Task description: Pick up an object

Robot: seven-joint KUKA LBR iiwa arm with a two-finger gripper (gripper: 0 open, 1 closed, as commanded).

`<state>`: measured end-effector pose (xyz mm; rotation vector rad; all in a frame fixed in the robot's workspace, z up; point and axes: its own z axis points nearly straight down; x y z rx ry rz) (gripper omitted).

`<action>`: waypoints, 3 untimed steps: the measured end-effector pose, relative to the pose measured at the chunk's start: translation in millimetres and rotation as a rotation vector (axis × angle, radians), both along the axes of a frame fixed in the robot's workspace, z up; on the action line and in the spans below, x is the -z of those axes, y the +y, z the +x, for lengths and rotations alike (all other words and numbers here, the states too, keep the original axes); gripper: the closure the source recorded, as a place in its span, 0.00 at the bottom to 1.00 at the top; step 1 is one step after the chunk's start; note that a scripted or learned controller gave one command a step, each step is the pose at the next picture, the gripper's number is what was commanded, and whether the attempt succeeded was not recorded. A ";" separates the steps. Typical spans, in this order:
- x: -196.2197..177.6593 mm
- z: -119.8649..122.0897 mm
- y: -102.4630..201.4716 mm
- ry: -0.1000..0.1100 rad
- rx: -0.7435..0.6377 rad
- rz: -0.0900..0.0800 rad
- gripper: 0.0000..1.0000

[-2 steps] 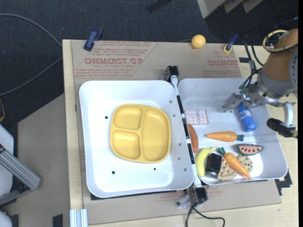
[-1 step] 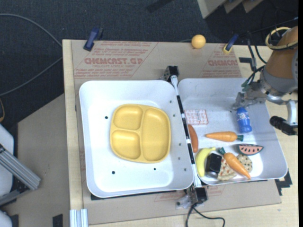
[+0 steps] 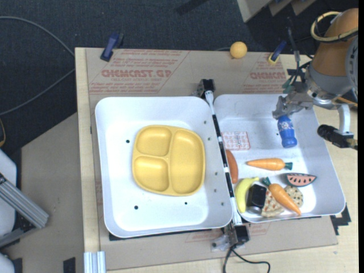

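- Orange and yellow toy food crowds the near end of the right bin: a carrot lying over a cracker-like piece, a banana with a small black block against it, and a watermelon slice just beside them. Packed this close, any of them would probably be awkward to take alone.
- A second carrot lies apart in mid-bin, and a sausage runs along the wall shared by the bins.
- The left bin carries a yellow divided plate, flat at its centre.
- Farther back, a small blue bottle stands or hangs tilted, directly below the pincer, its top touching or just under the tips. It seems the chosen thing, well apart from the rest.
- Whether the pincer is spread or closed I cannot tell, nor whether it truly has the bottle.
- An orange ball rests on the tabletop beyond the bins.
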<state>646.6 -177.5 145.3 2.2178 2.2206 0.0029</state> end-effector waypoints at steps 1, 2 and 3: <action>-6.2 7.1 53.1 0.003 0.000 0.002 1.00; -39.5 -36.4 121.1 0.005 -0.001 0.003 1.00; -61.6 -49.1 196.3 0.004 -0.001 0.002 1.00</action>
